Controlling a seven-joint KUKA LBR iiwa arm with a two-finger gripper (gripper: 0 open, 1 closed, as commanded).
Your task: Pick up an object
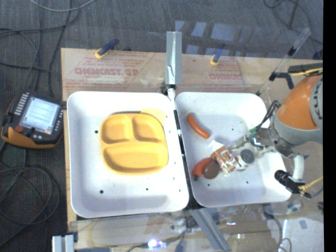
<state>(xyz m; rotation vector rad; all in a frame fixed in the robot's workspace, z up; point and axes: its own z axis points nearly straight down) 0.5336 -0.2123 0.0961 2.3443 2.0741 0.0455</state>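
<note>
Camera view: two shallow white bins are seen side by side on the surface (73,67), a left bin (84,193) and a right bin (257,106), separated by a narrow divider. One yellow tray (135,143) with three compartments is laid in the left bin, slightly above its middle, and nothing is seen resting in its compartments. In the right bin, three small items are counted: one orange sausage (198,125) lying at a slant in the upper left part, one reddish-orange carrot-shaped piece (200,167) near the lower left wall, and one brown rounded piece (210,170) touching that carrot-shaped piece on its right. One grey arm with an orange band (299,106) is reached in from the right edge over the right bin. One end effector (227,160) is placed low over the middle of the right bin, just beside the brown piece and the carrot-shaped piece; whether its fingers are spread or pressed together cannot be told, and no item is seen between them. The sausage is left well apart from the end effector, nearer the divider. One handheld control unit (34,121) with a lit screen is laid on the floor to the left of the surface, and two yellow clamps (106,48) are fixed at the far edge of the surface.
</note>
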